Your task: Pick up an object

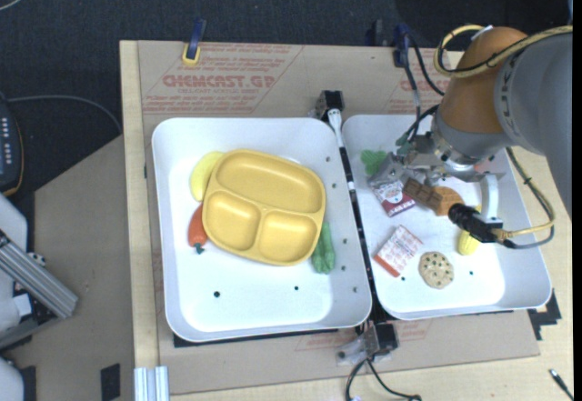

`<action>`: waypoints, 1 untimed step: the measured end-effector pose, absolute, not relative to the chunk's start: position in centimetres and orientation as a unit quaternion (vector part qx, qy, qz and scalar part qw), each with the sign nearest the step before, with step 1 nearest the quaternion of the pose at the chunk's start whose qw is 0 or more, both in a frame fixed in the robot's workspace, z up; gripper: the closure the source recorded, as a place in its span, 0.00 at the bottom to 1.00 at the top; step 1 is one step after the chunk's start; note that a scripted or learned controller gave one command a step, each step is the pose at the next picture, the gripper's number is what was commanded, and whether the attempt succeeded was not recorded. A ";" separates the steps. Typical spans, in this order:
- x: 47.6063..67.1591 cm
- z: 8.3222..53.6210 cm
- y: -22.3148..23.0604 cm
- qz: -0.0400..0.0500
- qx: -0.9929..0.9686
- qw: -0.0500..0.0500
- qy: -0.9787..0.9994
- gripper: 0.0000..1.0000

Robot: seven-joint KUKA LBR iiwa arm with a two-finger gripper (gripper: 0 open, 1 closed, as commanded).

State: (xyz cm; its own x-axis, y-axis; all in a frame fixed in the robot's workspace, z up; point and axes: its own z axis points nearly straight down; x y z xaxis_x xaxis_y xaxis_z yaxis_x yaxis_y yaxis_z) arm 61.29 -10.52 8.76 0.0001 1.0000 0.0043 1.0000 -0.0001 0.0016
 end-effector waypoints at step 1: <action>61.6 10.3 -10.6 -0.005 -0.707 -0.006 -0.707 1.00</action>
